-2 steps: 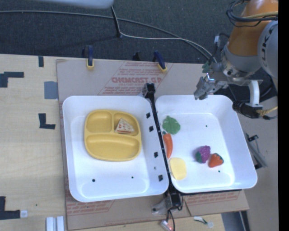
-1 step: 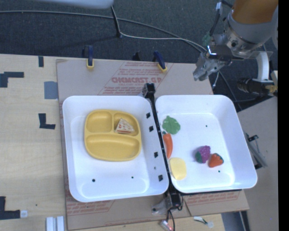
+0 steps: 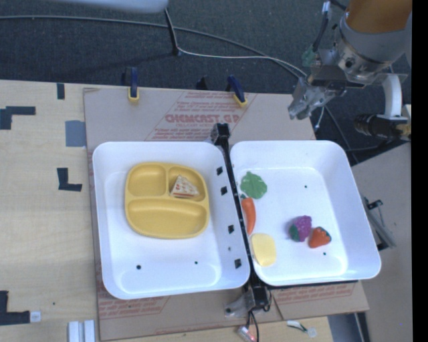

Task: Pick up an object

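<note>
Hand above the far right of the counter

Hand (image 3: 302, 105) hangs beyond the far edge of the right bin (image 3: 334, 155), whether open or closed I cannot tell. In that bin lie a green piece (image 3: 253, 185), a carrot (image 3: 249, 214), a yellow piece (image 3: 263, 250), purple grapes (image 3: 300, 228) and a strawberry (image 3: 319, 236). The left bin (image 3: 114, 267) holds a yellow tray (image 3: 164, 217) with a sandwich wedge (image 3: 184, 188).

My grey arm with its orange band (image 3: 378, 15) comes in at the upper right of the camera view, bent downward and to the left. My wrist carries cables and metal fittings. My two-finger gripper (image 3: 302, 107) hangs at its tip, pointing down and leftward, with nothing between its tips.
</note>
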Tool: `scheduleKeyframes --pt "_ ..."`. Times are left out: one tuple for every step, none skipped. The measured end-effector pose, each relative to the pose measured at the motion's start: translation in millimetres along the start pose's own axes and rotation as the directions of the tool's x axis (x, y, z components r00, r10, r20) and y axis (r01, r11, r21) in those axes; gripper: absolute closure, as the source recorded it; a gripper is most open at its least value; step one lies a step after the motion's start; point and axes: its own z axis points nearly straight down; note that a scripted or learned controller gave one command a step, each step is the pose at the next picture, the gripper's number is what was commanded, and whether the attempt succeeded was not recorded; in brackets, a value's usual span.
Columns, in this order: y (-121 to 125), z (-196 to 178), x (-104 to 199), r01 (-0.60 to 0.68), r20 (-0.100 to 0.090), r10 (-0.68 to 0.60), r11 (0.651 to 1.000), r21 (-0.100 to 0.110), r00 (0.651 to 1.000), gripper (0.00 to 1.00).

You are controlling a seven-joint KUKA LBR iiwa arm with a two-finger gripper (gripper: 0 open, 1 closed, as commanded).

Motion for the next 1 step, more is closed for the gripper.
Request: scheduleKeyframes --pt "0.1 -9.7 0.4 0.001 0.0 -0.001 1.0 0.0 1.0 1.0"
